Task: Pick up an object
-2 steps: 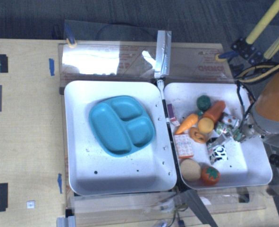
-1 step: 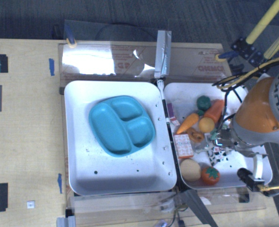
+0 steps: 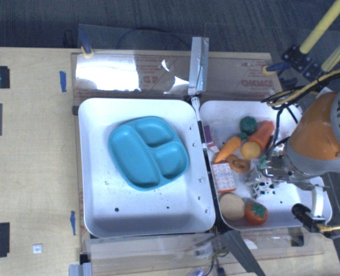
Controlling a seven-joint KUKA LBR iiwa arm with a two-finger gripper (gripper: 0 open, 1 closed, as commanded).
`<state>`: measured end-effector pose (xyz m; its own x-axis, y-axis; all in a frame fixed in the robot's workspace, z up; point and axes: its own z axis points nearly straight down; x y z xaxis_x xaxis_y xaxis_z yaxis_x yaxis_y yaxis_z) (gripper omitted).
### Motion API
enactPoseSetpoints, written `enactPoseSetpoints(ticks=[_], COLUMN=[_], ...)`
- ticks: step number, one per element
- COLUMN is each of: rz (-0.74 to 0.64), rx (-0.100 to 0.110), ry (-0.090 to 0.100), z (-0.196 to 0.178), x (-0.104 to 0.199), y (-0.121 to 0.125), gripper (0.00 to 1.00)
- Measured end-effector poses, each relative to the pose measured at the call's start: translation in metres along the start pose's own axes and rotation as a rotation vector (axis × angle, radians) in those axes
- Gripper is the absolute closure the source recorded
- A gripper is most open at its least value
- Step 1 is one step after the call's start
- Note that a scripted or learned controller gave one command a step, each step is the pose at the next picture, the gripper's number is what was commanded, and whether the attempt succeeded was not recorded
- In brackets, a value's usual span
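Note:
The right bin (image 3: pixel 285 214) holds several toy foods: a green piece (image 3: pixel 248 123), an orange carrot (image 3: pixel 229 147), a second orange piece (image 3: pixel 263 133), a yellow ball (image 3: pixel 250 150), a brown pretzel (image 3: pixel 239 165), a pink packet (image 3: pixel 224 177), a beige potato (image 3: pixel 232 205) and a red tomato (image 3: pixel 256 213). My gripper (image 3: pixel 266 174) hangs low over the bin's middle, reaching in from the right. It is just right of the pretzel and directly above a small black-and-white spotted item (image 3: pixel 262 190). Nothing is visibly held.
The left bin (image 3: pixel 100 211) carries a blue divided plate (image 3: pixel 149 151). The grey arm with its orange band (image 3: pixel 319 137) covers the right bin's right side. A metal divider (image 3: pixel 198 65) and cables (image 3: pixel 290 102) stand behind the bins.

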<state>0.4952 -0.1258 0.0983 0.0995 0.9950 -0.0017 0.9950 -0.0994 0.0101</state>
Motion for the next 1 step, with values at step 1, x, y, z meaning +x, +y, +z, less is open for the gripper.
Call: enactPoseSetpoints(ticks=[1], rz=[0.074], rx=[0.004], ry=[0.004], z=[-0.0887], x=[0.0553], y=[0.0820], gripper=[1.00])
